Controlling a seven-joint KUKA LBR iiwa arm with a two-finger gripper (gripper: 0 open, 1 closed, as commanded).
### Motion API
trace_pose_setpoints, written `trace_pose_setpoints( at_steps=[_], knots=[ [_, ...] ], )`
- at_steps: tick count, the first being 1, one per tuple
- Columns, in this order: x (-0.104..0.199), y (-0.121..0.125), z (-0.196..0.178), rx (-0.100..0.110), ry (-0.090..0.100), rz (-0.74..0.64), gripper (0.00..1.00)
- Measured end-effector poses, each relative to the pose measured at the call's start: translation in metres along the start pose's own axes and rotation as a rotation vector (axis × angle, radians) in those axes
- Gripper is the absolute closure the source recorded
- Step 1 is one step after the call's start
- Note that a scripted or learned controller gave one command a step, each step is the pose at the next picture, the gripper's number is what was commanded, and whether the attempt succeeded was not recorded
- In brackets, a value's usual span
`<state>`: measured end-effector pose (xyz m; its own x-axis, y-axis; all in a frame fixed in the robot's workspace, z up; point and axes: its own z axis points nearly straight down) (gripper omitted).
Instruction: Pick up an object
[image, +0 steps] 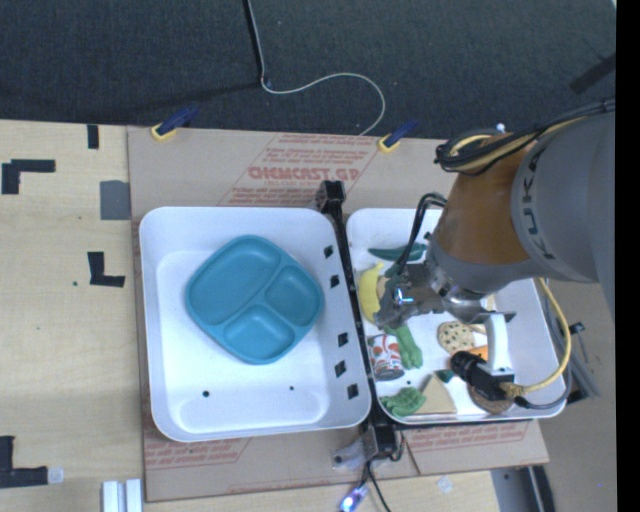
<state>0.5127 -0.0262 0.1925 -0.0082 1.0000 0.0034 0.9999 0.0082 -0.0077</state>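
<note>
camera view: left bin (160, 300), holding one blue divided plate (255, 297). right bin (545, 330), holding a cluster of small objects (395, 345), yellow, green and a can among them. gripper (400, 297) low over that cluster; claw state cannot be told; nothing seen clamped.

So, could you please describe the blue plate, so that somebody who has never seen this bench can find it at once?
Of the two white bins side by side, look in the left bin, away from the arm. The blue plate lies flat near its middle, turned like a diamond. It is a rounded square tray with three compartments, and it is far larger than the small mixed items crowded in the right bin.
</note>
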Motion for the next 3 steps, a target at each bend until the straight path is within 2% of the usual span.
trace_pose_setpoints(
  at_steps=[1,2,3],
  knots=[
    [0.012,-0.03,-0.18,-0.024,-0.002,0.004,1.0],
    [0.036,-0.029,-0.103,0.0,-0.004,0.006,1.0],
    [-0.029,-0.031,-0.067,-0.002,-0.006,0.014,1.0]
  ],
)
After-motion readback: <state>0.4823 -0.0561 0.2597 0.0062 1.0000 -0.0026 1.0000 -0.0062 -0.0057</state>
